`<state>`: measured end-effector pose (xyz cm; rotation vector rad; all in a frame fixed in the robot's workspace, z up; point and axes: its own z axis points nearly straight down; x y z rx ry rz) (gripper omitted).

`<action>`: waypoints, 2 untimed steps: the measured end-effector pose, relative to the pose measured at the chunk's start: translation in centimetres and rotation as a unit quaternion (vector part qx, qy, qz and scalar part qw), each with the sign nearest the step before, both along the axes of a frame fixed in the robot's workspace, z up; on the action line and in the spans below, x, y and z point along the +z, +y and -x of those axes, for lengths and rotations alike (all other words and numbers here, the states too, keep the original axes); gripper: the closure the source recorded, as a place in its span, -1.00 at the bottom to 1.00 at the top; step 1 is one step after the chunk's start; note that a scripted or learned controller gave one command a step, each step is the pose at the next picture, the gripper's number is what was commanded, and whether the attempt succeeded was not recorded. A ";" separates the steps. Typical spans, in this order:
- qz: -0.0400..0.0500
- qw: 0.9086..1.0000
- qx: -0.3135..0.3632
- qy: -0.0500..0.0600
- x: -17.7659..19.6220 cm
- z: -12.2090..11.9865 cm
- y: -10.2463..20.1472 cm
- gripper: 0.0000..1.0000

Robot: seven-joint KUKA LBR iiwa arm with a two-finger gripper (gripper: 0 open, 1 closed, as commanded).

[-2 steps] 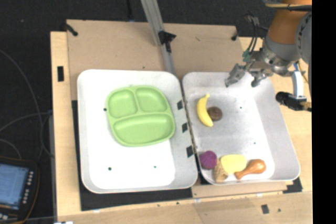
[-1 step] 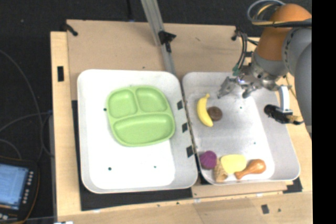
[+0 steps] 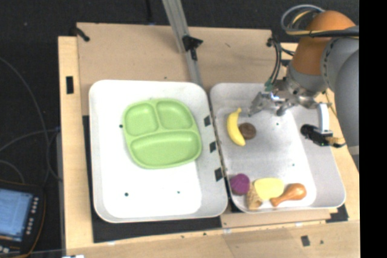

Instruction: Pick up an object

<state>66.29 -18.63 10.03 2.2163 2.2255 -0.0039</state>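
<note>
Purple ball (image 3: pixel 240 183), yellow block (image 3: pixel 268 187) and orange drumstick (image 3: pixel 289 193) at right bin's (image 3: pixel 314 172) near edge, banana (image 3: pixel 235 128) touching brown ball (image 3: pixel 247 130) farther back, gripper (image 3: pixel 269 102) just right of them, fingers apparently spread, grasping nothing, green tray (image 3: pixel 162 133) in left bin (image 3: pixel 109 178).

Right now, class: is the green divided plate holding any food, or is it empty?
Empty. All three compartments of the green plate show bare green; it lies flat in the left bin.
</note>
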 end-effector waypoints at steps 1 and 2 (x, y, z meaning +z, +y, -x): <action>0.002 1.000 0.001 -0.003 1.4 -0.2 -0.1 1.00; 0.000 1.000 -0.001 -0.004 6.0 0.1 0.1 1.00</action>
